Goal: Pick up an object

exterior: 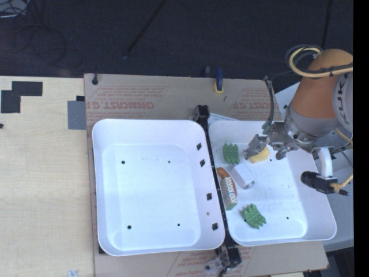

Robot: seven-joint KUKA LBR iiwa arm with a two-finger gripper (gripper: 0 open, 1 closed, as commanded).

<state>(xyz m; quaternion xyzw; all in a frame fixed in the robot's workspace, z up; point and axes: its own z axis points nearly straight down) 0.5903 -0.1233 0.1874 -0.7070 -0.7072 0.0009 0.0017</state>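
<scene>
yellow block (262,154) sits in the upper part of the right bin (314,224), held between the gripper's fingers. going left to right: the left bin (109,183) with its bare white floor, then in the right bin an orange-and-white packet (228,189) along the left wall, a green ridged piece (231,153) above it, a second green piece (253,216) lower down, and a grey-white item (244,175) between them. the gripper (258,149) reaches in from the right, its fingers clamped on the yellow block.
</scene>
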